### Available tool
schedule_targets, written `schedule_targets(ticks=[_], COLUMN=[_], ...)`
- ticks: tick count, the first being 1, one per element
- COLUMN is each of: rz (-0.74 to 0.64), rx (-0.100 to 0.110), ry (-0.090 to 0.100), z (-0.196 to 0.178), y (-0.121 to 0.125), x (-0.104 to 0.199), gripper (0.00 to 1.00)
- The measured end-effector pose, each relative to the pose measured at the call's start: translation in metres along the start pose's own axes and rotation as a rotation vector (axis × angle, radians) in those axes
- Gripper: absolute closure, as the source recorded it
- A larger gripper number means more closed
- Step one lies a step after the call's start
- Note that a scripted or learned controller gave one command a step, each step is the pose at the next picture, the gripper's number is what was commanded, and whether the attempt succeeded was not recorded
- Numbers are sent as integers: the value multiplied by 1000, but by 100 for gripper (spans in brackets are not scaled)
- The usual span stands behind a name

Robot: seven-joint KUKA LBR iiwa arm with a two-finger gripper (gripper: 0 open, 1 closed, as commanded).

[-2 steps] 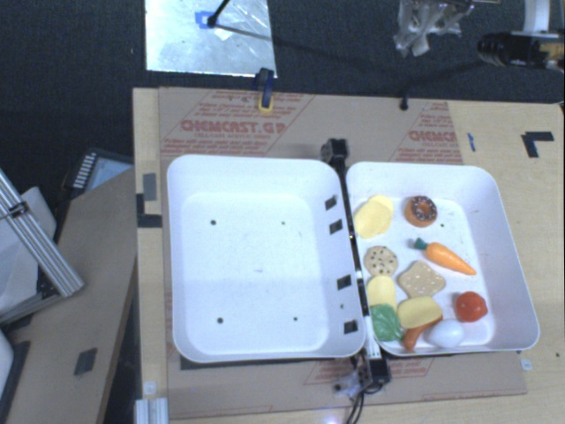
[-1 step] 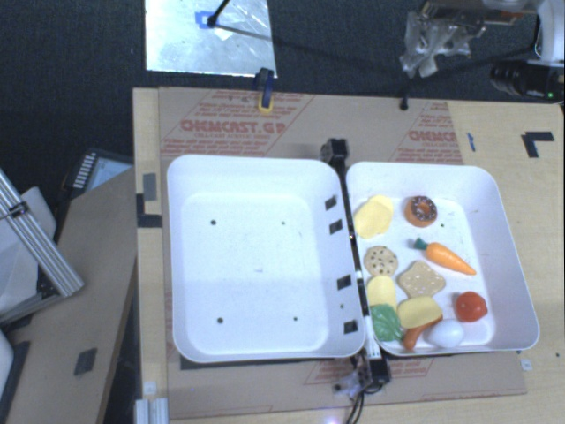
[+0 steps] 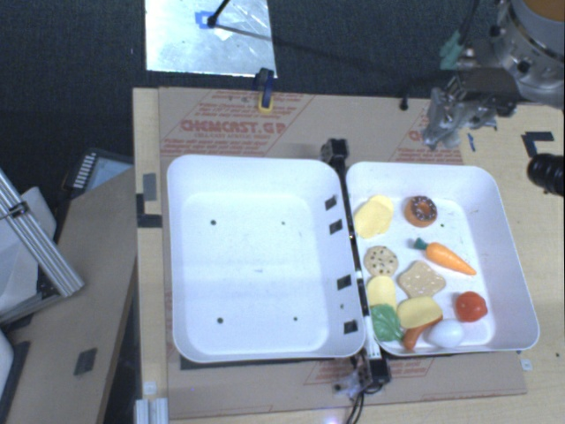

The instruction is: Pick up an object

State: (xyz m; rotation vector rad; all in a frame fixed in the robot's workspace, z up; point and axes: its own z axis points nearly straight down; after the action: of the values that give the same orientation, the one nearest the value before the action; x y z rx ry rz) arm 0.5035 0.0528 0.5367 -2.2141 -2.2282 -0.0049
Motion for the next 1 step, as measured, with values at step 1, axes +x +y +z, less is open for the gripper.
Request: schedule_targets(ticks=[1], rz=[1], rx=[0], ry=[-2], z=[1], y=[-18], x=[14], gripper=[100])
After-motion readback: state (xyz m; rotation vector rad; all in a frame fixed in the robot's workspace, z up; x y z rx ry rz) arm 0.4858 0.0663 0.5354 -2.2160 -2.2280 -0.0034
